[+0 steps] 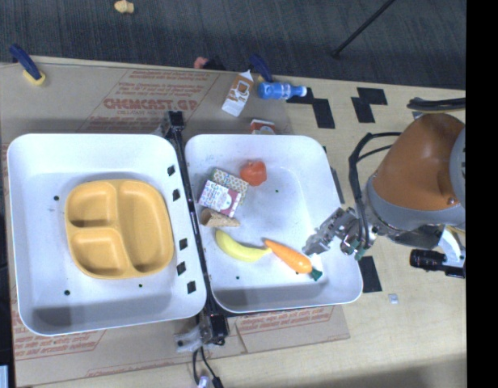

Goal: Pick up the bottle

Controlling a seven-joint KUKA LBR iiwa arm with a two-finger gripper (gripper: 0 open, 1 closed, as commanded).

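Hovering at the right bin's (314,148) right rim, near its front corner, the gripper (334,234) holds nothing between its fingers; whether they are spread or pressed together I cannot tell, the metal parts blur into one cluster. Bottle (280,91), blue with a pale cap: lying on its side on the bench behind the right bin, outside both bins, well apart from the gripper. My guess is the arm is staged low over the bin, not over its target. In the right bin: carrot (289,257) just beside the gripper, banana (239,247), small printed carton (224,193), red tomato-like piece (253,172). Left bin (39,160) carries a yellow divided plate (118,226). The orange-banded wrist hides the bench beneath it.
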